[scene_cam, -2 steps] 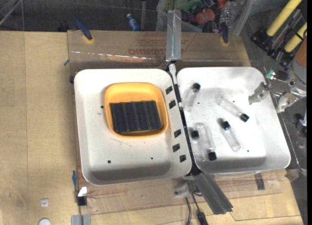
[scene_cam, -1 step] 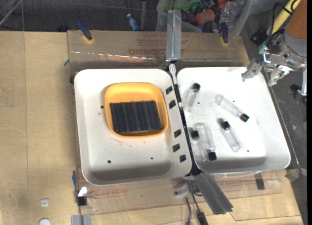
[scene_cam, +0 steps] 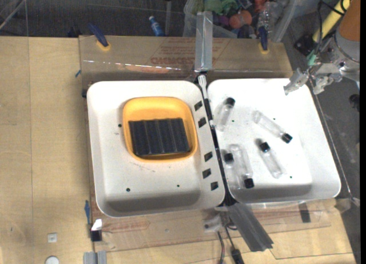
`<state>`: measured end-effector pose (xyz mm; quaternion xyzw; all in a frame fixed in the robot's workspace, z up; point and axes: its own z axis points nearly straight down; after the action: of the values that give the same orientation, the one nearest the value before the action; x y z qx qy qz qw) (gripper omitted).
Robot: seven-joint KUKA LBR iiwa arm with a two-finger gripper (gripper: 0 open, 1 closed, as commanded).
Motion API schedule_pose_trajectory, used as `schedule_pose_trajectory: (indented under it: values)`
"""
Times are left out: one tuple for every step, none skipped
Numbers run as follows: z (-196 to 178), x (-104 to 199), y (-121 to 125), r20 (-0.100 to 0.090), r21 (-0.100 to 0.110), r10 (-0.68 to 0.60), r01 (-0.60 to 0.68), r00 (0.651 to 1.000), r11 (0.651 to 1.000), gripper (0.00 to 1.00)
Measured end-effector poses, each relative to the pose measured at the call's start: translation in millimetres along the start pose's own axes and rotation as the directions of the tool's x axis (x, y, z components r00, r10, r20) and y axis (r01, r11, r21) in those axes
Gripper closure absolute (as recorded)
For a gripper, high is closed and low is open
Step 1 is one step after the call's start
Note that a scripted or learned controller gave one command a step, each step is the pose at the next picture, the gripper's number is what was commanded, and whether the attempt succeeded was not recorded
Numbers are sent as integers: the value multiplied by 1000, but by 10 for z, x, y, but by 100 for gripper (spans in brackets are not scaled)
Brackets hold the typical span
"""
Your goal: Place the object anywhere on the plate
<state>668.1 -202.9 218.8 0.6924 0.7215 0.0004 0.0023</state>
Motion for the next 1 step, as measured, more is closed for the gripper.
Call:
schedule_pose_trajectory:
  values:
    - [-163,-203,-12,1,-2,-352,352,936,936,0]
